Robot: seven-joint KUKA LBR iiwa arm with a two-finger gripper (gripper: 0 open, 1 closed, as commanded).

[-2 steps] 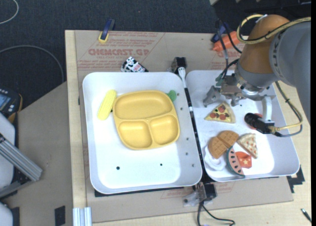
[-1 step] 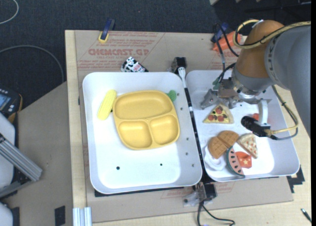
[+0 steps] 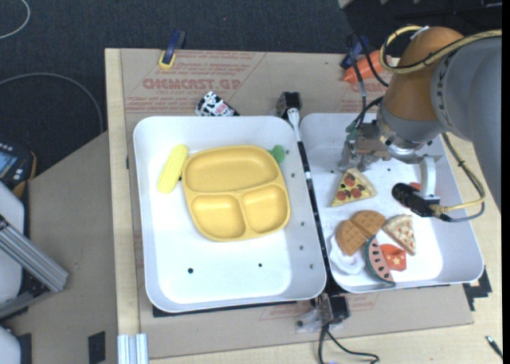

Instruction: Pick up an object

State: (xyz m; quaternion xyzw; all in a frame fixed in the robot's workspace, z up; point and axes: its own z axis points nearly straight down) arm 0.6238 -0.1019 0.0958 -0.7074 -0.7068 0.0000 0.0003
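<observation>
My arm (image 3: 470, 76) runs off the right edge. My wrist hides part of the right bin (image 3: 462, 263). The yellow tray (image 3: 235, 191) covers most of a green piece (image 3: 277, 152).

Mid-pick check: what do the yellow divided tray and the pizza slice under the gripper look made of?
Yellow divided tray: likely moulded plastic, smooth with a slight sheen on its compartment rims. Pizza slice toy below the gripper: probably plastic or rubber play food, with flat matte colours; hard to tell.

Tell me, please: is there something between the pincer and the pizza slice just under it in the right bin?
Nothing visible stands between them. The pincer hangs right above the pizza slice, with bare bin floor around it. The waffle and other toys lie nearer the camera, out of the way.
</observation>
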